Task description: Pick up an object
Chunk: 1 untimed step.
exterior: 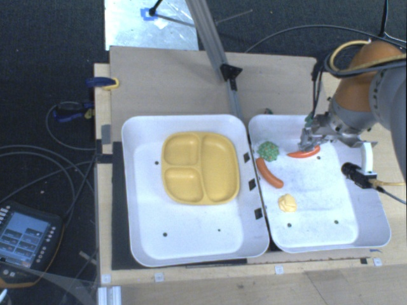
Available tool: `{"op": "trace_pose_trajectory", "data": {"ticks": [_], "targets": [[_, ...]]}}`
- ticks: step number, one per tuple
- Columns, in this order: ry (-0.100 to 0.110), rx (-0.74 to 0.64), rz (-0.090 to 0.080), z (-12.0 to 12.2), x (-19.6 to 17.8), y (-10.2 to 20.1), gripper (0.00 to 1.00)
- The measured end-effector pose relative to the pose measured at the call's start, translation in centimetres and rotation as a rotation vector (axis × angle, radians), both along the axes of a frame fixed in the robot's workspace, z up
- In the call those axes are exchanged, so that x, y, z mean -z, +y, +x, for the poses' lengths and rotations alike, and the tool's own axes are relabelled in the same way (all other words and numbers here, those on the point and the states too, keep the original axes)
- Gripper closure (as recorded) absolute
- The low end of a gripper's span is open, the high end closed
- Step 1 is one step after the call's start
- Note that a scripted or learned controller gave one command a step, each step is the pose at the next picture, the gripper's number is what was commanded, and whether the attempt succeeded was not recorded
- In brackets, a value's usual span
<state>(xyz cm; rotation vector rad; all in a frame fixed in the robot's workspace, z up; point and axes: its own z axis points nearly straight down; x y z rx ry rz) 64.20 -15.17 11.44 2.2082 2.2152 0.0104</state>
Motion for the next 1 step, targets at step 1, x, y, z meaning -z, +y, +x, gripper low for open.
{"op": "trace_pose_trajectory", "data": {"ticks": [1], "targets": [[0.007,0.003,0.003,0.25,-5.12,-0.98,1.0]]}}
